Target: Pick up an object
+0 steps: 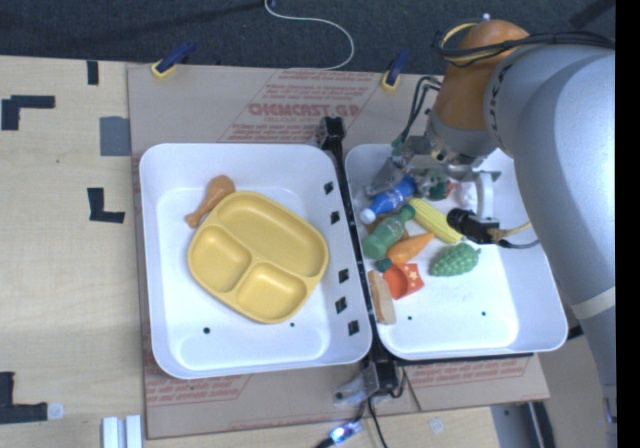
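Note:
Several toy foods lie in the right bin point(500, 331): a blue bottle point(388, 200), a yellow corn cob point(436, 220), a green pepper point(384, 234), an orange carrot point(408, 248), a bumpy green piece point(455, 260), a red piece point(405, 281) and a tan stick point(380, 299). My gripper point(405, 174) is low over the bin's far left part, just above the blue bottle. Its tips are hidden among the toys and the wrist.
The left bin point(170, 336) holds a yellow divided plate point(258, 256) and a tan drumstick point(208, 200) at the plate's far left corner. The big grey arm point(565, 156) covers the right bin's right side. A black divider point(345, 236) runs between the bins.

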You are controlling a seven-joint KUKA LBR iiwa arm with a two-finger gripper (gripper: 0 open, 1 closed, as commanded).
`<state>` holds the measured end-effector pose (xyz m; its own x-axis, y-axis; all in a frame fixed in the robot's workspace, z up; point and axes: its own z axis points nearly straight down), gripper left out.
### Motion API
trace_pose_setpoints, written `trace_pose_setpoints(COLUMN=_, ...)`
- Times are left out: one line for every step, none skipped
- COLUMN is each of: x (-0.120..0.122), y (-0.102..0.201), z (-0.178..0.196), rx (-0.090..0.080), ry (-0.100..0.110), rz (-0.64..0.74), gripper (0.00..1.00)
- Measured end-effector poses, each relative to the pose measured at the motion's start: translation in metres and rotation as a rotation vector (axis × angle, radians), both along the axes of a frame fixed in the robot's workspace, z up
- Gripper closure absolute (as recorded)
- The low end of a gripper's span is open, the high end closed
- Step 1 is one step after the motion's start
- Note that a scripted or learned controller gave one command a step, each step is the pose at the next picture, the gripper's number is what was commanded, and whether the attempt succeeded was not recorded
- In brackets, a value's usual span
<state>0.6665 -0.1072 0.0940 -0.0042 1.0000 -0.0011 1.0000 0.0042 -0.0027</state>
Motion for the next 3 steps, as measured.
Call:
trace_pose_setpoints(x=-0.002, y=-0.006, z=0.045, rx=0.001, ry=-0.004, rz=-0.003, gripper=1.0)
trace_pose_setpoints(x=-0.001, y=0.003, z=0.105, rx=0.001, ry=-0.007, rz=-0.001, gripper=1.0)
trace_pose_setpoints(x=-0.001, y=0.004, z=0.132, rx=0.001, ry=-0.004, rz=-0.002, gripper=1.0)
